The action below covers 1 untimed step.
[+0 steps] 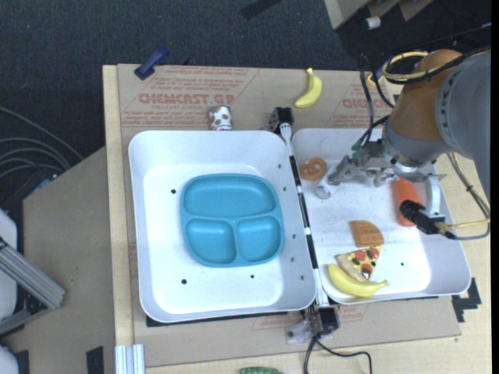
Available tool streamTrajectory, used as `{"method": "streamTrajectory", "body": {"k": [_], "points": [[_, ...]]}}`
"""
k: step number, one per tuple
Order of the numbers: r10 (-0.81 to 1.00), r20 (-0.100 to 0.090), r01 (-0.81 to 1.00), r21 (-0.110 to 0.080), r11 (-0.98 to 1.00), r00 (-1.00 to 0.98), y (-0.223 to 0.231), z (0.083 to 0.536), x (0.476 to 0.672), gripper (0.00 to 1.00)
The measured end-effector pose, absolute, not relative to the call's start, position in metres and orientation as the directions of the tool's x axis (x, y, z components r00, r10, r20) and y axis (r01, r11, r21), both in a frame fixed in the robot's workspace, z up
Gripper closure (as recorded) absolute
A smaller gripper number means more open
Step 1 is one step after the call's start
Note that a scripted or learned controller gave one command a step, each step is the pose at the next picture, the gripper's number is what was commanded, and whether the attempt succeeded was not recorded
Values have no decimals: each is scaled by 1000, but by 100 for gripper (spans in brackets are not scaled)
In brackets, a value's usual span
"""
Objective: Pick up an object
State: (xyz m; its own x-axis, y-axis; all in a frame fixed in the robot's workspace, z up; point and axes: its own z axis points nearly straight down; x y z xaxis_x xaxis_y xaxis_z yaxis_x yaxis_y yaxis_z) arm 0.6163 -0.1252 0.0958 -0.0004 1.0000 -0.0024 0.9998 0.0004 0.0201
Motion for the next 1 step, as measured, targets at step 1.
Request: {"method": "streamTrajectory", "body": {"k": [1], "points": [[1000, -1, 1000, 23, 2, -2, -105, 96, 674, 0]]}}
